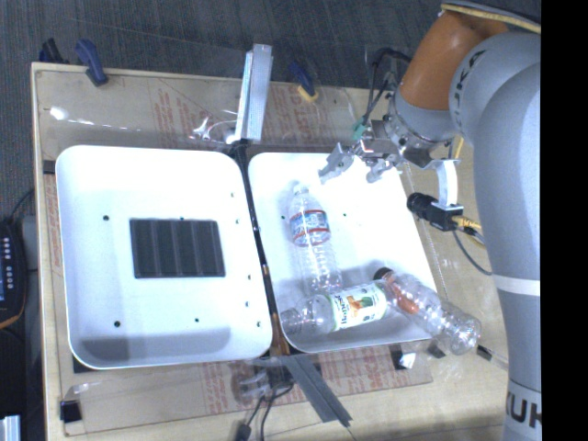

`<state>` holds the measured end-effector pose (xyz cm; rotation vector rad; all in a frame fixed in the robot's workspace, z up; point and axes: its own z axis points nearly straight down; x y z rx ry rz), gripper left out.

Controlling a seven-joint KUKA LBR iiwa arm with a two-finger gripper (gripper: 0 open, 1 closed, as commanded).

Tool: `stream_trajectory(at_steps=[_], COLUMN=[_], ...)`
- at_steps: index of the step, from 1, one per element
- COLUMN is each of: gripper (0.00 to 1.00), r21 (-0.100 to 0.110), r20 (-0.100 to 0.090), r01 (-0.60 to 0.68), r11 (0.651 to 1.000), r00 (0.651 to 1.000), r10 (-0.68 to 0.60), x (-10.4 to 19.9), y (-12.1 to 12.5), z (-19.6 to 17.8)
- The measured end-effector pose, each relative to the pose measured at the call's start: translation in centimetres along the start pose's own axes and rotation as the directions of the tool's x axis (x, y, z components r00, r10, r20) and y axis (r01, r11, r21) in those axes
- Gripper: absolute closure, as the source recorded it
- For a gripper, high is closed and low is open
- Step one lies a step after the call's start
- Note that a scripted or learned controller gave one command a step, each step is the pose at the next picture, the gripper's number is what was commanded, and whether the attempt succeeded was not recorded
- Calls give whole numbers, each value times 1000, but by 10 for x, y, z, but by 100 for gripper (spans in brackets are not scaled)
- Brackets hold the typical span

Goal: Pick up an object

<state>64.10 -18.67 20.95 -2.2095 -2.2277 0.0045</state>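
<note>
Three clear plastic bottles are in or on the right bin [363, 186]. One with a red and blue label [312, 238] lies lengthwise in the bin's middle. One with a green and white label [343, 309] lies across the near end. A third with a dark cap [424, 308] rests over the bin's near right rim. My gripper [354, 163] hangs over the far end of the right bin, open, with nothing between its fingers. It is apart from all three bottles.
The left bin [83, 246] holds a dark ribbed rectangular pad [177, 247]. A metal bar [254, 95] stands at the far junction of the bins. Blue clamps [90, 62] grip the bench's far edge. Cables and a black connector [432, 209] hang by the wrist.
</note>
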Motion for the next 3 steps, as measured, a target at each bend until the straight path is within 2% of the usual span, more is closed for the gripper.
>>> stream_trajectory(at_steps=[1, 2, 3], gripper=[0, 100, 100], r21=[1, 1, -4], r20=[1, 0, 1], r01=[95, 97, 116], r11=[996, 995, 993], r00=[996, 995, 993], r10=[-95, -97, -116], x=[31, 31, 75], y=[-27, -26, 9], z=[113, 101, 14])
